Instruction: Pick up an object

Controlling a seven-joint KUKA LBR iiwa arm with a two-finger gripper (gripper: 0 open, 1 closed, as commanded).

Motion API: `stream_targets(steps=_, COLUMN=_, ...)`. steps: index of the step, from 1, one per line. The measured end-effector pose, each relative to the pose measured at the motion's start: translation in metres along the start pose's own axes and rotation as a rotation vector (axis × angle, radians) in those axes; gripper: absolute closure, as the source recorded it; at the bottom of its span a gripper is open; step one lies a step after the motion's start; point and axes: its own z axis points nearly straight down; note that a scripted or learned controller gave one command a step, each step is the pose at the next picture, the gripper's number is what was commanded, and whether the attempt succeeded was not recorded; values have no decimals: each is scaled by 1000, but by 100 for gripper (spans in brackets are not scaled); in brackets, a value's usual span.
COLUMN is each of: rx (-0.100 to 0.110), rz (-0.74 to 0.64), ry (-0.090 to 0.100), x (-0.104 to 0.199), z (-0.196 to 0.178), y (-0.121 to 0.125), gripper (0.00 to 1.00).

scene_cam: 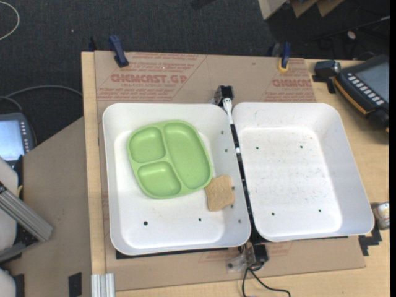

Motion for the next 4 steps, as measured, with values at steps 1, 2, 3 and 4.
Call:
stream_targets(steps=1, rx=32, rz=-10, ry=12, x=117, z=132, y=-3, gripper=100)
stream_targets(steps=2, rx=0, rz=1, ry=3, x=102, z=1, y=27, gripper=100)
stream_targets(steps=3, rx=31, rz=3, ry=9, x=115, z=119, y=-4, gripper=100)
stream_targets(steps=4, rx=1, rz=6, ry=0, x=60, z=2, y=55, gripper=100)
